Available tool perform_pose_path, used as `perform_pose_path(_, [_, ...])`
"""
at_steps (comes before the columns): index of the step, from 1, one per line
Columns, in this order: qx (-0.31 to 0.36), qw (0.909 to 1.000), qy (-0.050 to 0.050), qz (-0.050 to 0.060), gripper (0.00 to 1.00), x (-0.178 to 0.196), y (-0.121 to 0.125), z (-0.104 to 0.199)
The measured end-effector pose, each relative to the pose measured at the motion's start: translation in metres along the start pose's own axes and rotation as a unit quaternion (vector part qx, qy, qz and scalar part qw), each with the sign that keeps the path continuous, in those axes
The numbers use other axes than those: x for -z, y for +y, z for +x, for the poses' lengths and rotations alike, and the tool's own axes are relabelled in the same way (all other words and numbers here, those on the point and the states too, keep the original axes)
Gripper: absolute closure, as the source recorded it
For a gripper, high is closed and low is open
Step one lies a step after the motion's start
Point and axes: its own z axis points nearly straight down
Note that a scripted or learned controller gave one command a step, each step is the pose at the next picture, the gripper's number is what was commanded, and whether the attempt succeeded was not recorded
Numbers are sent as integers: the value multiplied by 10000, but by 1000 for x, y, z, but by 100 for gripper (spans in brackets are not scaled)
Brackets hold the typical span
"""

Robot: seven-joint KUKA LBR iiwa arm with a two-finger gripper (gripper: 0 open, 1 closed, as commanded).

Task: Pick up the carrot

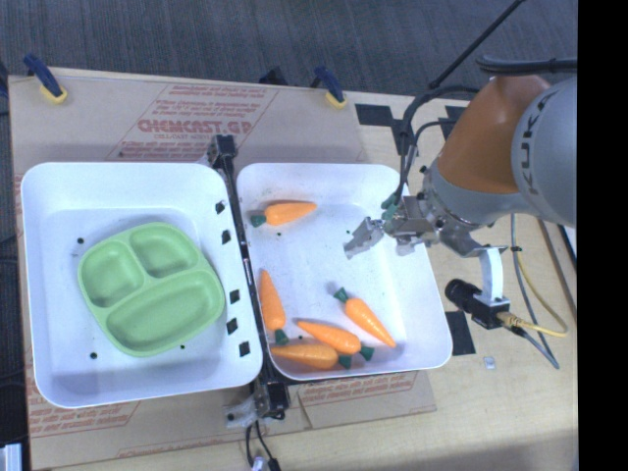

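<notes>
Cardboard point(196, 116) under the bins reads "CHEMCAST GP". The top carrot point(286, 212) lies crosswise, green end toward the divider. The end effector point(361, 240) hangs above the right bin point(417, 302), fingers parted, holding nothing.

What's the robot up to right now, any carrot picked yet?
Tool above right white bin, no carrot between its fingers. Five orange carrots lie inside, nearest. Nothing blocking.

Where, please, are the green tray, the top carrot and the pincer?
Green tray point(125, 274): camera view, bare floor of its left compartment.
Top carrot point(287, 212): camera view, middle of its orange body.
Pincer point(357, 240): camera view, between its fingertips, over the right bin.
</notes>
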Motion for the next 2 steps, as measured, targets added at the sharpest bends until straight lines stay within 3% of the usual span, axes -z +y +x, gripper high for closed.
perform_pose_path(1, [-3,10000,-3,-1,0,-133,-42,-52])
perform_pose_path(2, [30,10000,3,7,100,-123,-41,-51])
